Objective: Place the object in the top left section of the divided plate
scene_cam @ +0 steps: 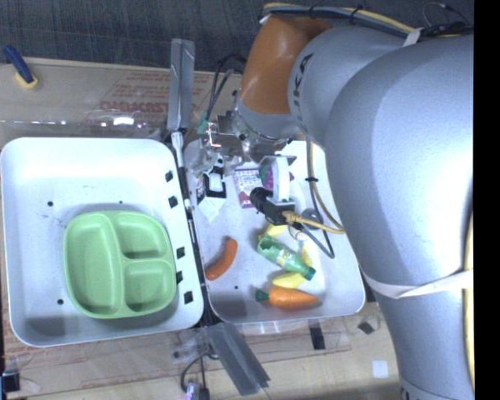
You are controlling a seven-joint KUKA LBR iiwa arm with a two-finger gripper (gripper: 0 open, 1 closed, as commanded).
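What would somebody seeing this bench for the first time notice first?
Most likely the big grey arm with its orange band, which covers the right side and reaches down over the right bin. Next, the pale green divided plate lying alone in the left bin. Then the bright toy food in the right bin: a sausage near the divider, and a carrot near the front edge.
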